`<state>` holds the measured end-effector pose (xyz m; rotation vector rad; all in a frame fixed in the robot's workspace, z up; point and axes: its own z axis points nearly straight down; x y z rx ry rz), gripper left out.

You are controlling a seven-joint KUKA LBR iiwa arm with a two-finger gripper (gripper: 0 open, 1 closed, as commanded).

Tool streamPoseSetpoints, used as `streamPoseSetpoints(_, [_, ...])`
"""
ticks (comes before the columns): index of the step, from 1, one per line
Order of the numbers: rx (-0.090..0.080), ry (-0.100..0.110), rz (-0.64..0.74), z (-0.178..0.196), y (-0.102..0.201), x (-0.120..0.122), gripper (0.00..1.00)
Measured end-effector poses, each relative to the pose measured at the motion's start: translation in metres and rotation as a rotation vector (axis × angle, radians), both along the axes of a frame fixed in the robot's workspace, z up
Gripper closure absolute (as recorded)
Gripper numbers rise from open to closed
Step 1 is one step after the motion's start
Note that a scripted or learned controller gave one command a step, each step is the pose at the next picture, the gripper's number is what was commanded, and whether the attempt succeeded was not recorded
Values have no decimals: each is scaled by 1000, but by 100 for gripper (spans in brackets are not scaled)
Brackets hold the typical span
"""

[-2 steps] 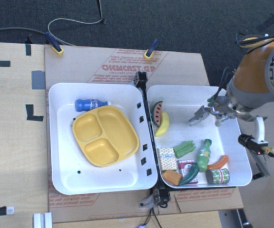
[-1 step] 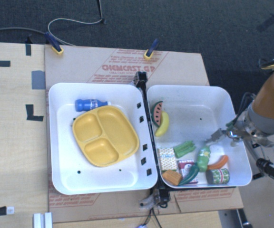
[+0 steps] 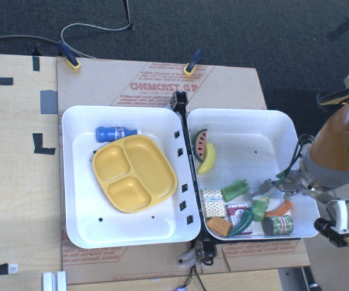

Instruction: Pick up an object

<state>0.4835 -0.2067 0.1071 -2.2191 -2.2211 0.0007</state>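
Arm: 1 grey KUKA arm with an orange band, reaching in from the right of the camera view over the right bin.
End effector: low over the front right part of that bin, pointing left; whether it is open or closed cannot be told, and nothing is seen in its hold.
Nearest objects: green block just left of the end effector, long axis slanting up to the right; light green piece and orange carrot just below it; green-labelled can further toward the front rim.
Other candidates: watermelon slice and banana well to the upper left; patterned packet and brown piece at the front left corner.
Left bin: yellow divided plate, blue bottle lying along its far side.
Judgement: the shortest reach is left to the green block.
Writing: "CHEMCAST GP" in red on the cardboard over the desk; can label unreadable.
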Motion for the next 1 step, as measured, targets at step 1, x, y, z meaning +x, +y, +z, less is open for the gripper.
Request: streamPoseSetpoints(1, [1, -1, 0, 10, 1, 1, 100])
